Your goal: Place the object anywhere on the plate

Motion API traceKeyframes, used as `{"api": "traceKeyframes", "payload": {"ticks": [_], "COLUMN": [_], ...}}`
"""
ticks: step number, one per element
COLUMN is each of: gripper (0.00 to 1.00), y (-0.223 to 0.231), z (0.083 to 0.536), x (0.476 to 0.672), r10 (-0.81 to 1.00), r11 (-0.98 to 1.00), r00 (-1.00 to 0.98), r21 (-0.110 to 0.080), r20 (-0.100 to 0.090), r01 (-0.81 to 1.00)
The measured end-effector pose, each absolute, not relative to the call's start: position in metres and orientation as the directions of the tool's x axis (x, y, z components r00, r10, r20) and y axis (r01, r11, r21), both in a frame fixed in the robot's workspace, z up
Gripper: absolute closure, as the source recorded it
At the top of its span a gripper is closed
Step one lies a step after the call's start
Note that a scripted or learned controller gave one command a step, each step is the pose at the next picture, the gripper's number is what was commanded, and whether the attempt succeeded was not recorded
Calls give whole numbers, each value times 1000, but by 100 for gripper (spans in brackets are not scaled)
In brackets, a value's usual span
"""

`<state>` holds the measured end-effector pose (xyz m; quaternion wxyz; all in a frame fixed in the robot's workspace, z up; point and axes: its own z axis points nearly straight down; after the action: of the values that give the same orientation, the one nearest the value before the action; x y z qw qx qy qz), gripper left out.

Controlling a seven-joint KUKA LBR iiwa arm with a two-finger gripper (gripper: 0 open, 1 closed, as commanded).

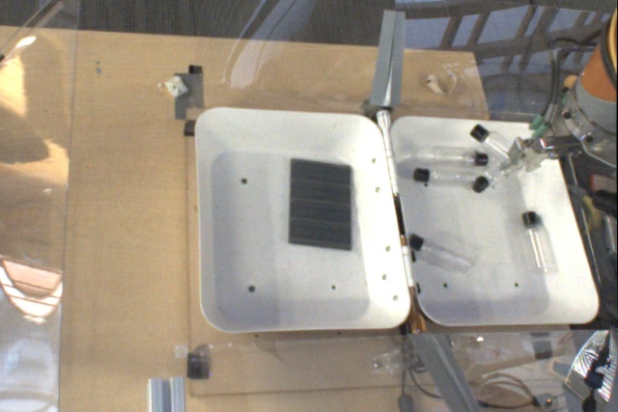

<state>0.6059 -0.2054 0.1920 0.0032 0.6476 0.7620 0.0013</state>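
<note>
A dark grey ribbed plate [321,204] lies flat in the middle of the left bin [222,236]. Several clear vials with black caps lie in the right bin [570,299]. A cluster of them [452,165] is at the back, one vial [539,244] lies at the right and another [439,252] near the left wall. My gripper [522,155] reaches in from the right and hangs low over the back of the right bin. It sits just right of the cluster, close to a short vial [486,138]. Nothing can be seen held in it.
A grey metal post [389,58] stands behind the seam between the bins. Cables and the arm's body [591,116] crowd the right edge. The wooden bench [116,207] stretches to the left, with small black clamps [192,92] at the left bin's corners.
</note>
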Motion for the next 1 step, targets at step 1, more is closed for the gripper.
{"api": "traceKeyframes", "payload": {"ticks": [1], "gripper": [100], "y": [-112], "z": [194], "x": [596], "r10": [873], "r11": [487], "r00": [-487], "r21": [7], "r20": [-4], "r01": [873]}}
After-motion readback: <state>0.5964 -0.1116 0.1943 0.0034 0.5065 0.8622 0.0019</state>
